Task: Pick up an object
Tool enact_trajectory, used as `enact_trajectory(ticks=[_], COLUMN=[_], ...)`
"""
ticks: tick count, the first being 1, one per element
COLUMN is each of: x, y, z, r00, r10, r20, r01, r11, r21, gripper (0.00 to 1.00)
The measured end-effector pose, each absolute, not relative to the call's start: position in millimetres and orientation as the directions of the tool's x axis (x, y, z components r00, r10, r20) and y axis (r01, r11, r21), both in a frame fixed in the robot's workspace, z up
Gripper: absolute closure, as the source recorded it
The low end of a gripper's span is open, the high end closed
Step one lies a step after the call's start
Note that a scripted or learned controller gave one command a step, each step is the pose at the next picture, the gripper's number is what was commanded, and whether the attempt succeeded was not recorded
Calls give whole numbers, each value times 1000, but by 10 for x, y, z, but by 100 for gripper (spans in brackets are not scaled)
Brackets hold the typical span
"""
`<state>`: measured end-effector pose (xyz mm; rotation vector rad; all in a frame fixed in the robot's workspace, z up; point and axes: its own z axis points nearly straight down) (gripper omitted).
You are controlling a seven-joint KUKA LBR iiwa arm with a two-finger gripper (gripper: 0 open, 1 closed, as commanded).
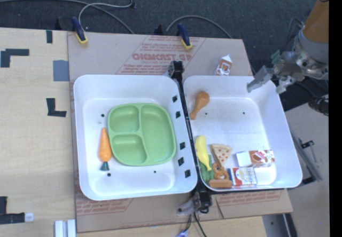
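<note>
Claw [265, 82]: I'm hovering over the right bin's [278, 107] far corner, grip state unclear.
Aim: I'm favouring the lone drumstick [200, 102], descending squarely.

My bench [32, 140] carries a cardboard sheet [155, 54] clamped at its far edge. Two white bins [85, 92] sit side by side on it. A small carton [224, 65] stands just behind the right bin.

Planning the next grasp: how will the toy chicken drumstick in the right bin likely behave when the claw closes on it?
The drumstick looks like smooth moulded plastic, so probably stiff, light and somewhat slippery. Its rounded, tapering shape may let it roll or squirt out of a pinch. It lies apart from the other toys, on bare bin floor, so pushing it should disturb nothing.
</note>
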<state>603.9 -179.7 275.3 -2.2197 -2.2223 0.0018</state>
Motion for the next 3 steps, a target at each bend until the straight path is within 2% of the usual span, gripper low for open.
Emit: enact_trajectory(ticks=[1, 2, 3], x=[6585, 6687, 6685], y=[-1287, -987, -946], z=[1537, 853, 851], r00=[-2, -2, -1], r10=[1000, 1000, 1000], r20=[2, -1, -2], r01=[1000, 1000, 1000], r11=[2, 2, 1], r21=[-5, 1, 0], gripper=[0, 0, 0])
